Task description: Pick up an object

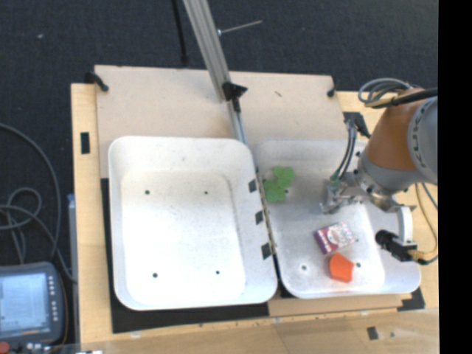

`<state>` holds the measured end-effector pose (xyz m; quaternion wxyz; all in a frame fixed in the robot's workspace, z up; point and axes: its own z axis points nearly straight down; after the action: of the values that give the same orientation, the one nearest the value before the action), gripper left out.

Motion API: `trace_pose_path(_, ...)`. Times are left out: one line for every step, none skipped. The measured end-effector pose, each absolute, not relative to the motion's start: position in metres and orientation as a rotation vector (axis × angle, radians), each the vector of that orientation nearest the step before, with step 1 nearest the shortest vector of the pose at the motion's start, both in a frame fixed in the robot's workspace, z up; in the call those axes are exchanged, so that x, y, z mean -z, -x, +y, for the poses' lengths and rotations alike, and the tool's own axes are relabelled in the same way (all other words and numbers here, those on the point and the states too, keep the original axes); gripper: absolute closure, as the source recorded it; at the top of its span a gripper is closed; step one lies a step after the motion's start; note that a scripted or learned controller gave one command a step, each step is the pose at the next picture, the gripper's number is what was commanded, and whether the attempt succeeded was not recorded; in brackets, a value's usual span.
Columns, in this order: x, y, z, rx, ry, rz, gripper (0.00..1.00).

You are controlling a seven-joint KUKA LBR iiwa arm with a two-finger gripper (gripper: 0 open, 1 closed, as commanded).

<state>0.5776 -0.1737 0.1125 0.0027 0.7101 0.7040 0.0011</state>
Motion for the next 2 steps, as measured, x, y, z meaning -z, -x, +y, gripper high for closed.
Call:
trace_pose_path(-0.160, -0.583, -0.168, -0.005, -2.214, 2.220, 1.00)
trace_pose_path(-0.211, -0.576, -0.174, -0.005, -2.217, 2.216, 1.00)
